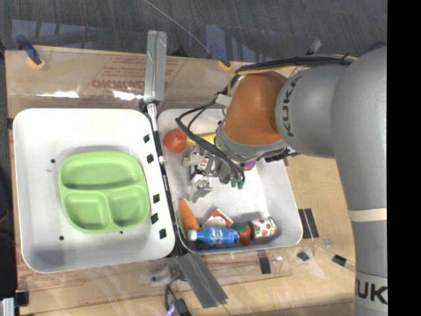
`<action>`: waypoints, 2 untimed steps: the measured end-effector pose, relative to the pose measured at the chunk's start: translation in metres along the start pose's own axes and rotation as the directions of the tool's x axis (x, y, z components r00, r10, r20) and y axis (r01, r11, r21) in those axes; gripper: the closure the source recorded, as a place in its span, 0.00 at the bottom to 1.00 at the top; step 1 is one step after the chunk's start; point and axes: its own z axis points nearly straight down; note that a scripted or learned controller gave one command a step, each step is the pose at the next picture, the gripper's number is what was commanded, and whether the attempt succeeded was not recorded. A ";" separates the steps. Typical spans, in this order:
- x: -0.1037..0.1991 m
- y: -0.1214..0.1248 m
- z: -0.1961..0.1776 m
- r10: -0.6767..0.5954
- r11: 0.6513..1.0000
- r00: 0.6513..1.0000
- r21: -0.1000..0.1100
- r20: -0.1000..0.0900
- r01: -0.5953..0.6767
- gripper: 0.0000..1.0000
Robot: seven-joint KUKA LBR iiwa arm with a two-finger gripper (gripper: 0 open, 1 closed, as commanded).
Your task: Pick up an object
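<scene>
- Camera view: claw (209, 170) hangs low over the right bin (283, 196); honestly can't tell its state.
- Tomato (174, 141) sits just up-left of it.
- Carrot (189, 216), blue bottle (216, 237) and spotted can (264, 228) lie below it.
- Green tray (102, 190) well off left.

End effector (212, 170) fingers' state indiscernible

A thick grey robot arm (342, 110) with smooth, rounded casings carries a glossy orange band (253, 110) above its wrist. Black "KUKA" lettering runs along the grey shell. Black cables loop over the orange section, and a pale ring circles the lower column.
</scene>
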 end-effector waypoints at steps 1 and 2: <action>0.024 0.001 0.000 0.079 0.997 0.997 0.000 0.002 -0.079 0.00; -0.034 0.001 0.000 0.108 0.994 0.994 0.004 -0.001 -0.108 0.00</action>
